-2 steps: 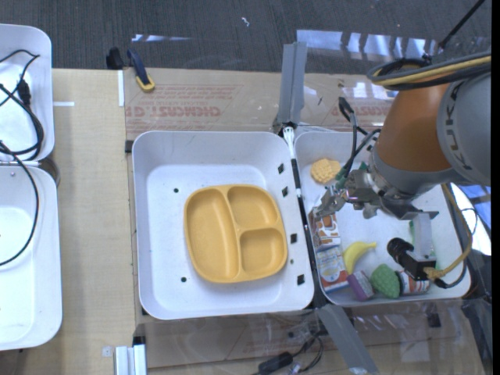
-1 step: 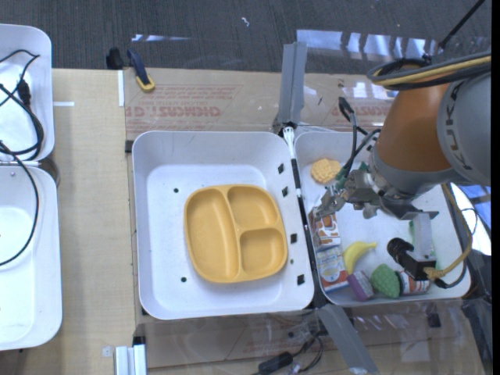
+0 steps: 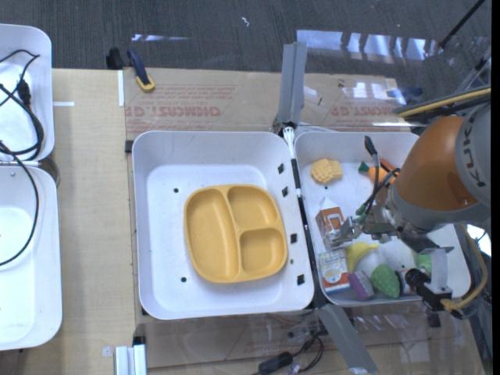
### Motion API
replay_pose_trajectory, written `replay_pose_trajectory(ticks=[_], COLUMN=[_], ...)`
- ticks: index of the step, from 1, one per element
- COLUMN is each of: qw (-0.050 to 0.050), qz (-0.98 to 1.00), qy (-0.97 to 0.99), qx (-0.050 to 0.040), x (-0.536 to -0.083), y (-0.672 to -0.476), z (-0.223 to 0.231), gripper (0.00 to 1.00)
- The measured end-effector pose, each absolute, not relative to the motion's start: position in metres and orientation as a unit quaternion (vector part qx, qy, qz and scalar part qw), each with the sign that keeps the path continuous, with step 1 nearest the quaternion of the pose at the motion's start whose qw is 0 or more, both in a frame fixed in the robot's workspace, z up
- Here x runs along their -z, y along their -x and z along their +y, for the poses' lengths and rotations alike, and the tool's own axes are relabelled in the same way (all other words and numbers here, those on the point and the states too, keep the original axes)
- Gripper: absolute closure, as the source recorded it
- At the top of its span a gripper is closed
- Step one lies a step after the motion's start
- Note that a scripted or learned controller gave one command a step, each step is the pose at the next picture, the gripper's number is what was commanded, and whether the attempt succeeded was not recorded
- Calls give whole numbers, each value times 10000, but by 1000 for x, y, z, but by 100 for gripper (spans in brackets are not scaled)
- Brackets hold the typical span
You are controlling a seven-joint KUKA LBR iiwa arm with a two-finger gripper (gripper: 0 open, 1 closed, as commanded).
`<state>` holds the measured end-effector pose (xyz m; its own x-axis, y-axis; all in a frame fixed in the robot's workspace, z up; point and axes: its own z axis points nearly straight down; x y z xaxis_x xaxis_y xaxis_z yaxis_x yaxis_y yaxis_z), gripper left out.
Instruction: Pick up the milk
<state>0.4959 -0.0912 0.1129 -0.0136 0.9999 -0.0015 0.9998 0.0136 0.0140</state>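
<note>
Robot lab: bench (image 3: 203,92), white bins (image 3: 148,209)

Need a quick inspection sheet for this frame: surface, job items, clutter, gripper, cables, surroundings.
Surface: bench bears two white bins; left bin holds a yellow divided tray.
Job's things: milk carton lies in the right bin, near its left wall.
Clutter: second small carton, yellow waffle-like toy, green toy, purple item, yellow piece.
Grippers: gripper beside the milk; grasp cannot be judged.
Cables: black cables at far left.
Surroundings: dark carpet, blue-yellow tool.
</note>
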Motion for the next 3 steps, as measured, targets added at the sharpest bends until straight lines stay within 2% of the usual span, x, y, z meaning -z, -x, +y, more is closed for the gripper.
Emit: replay_pose_trajectory(ticks=[1,2,3], qw=[82,59,112], qz=[6588,5784,5798], qy=[-7522,-8157,-8145], qx=[-98,-87,-158], x=[-106,-106,-122], y=[-579,-613,-618], z=[-94,-93,-92], gripper=[0,0,100])
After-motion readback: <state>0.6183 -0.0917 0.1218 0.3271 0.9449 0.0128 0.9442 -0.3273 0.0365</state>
